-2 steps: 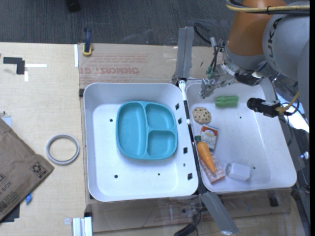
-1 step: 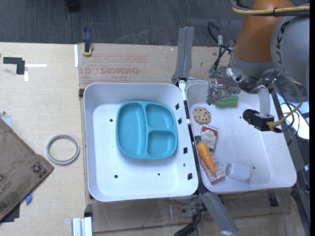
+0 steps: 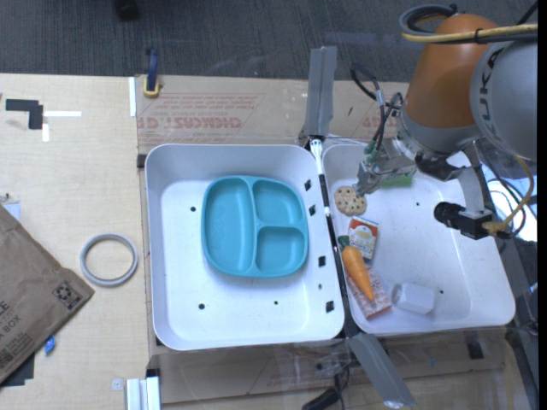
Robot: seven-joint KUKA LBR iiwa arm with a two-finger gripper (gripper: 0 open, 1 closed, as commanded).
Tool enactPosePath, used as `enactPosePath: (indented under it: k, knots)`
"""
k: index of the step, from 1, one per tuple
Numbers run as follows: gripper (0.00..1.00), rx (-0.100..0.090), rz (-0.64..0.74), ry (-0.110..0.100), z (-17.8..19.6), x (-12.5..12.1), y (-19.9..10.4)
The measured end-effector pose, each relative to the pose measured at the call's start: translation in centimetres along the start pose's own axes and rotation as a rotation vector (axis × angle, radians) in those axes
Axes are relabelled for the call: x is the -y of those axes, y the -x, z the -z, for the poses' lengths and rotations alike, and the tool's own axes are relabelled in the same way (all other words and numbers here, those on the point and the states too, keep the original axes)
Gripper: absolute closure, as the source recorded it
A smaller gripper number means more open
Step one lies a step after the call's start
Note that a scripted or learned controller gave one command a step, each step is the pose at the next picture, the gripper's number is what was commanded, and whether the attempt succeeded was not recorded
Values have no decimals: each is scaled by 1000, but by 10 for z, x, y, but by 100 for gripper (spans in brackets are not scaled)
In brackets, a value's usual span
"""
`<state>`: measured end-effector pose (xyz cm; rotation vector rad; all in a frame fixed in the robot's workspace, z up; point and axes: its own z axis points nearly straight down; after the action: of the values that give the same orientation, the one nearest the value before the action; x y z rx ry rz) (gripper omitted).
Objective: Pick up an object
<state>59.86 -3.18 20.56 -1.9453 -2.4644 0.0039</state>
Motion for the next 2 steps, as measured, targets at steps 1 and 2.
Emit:
enactPosePath:
  k: [1,2]
  knots:
    - [100,3,307,5,21,-28,58]
    - [100,1,70,1,-14,-15,2]
